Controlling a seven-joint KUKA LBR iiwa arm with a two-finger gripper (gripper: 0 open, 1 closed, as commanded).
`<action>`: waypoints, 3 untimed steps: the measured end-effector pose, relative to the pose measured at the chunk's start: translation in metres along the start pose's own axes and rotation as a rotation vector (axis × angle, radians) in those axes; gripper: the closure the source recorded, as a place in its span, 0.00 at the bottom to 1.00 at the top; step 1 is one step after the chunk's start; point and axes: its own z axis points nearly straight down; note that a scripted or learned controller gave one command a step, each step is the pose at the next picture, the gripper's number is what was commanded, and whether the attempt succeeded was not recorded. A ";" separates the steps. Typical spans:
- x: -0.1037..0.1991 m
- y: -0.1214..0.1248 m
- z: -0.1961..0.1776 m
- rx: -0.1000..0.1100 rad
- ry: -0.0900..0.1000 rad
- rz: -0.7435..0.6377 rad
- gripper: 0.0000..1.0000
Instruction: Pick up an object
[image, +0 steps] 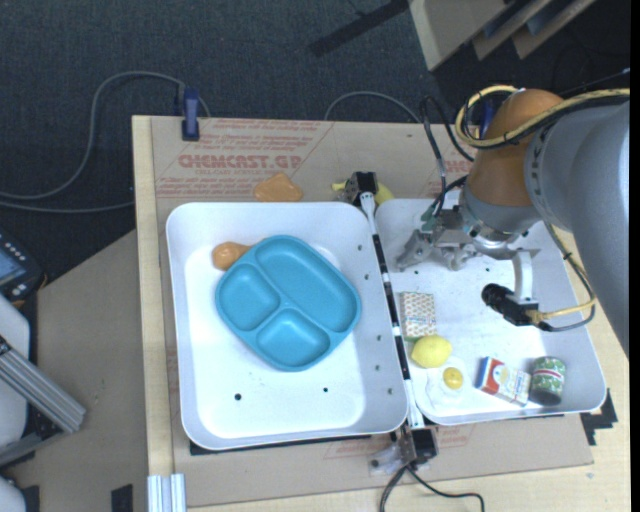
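You are at the approach step; the gripper (437, 247) hangs over the far end of the right bin (570, 310), and I cannot tell its state or that it grips anything; the candidates lie nearer you: lemon (431, 351), patterned packet (417, 313), small carton (502, 380), green can (546, 380); next, choose one and descend squarely; the board reads "CHEMCAST GP", I think.

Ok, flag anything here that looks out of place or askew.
The blue divided plate sits askew in the left bin, resting on an orange object that peeks out at its upper left. A second orange object lies outside both bins, on the bench behind the left one.
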 end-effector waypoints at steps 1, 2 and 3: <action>-0.005 0.007 0.000 -0.007 -0.003 0.001 0.00; -0.081 0.037 -0.001 -0.011 -0.007 0.006 0.00; -0.112 -0.016 -0.076 -0.007 -0.005 0.006 0.00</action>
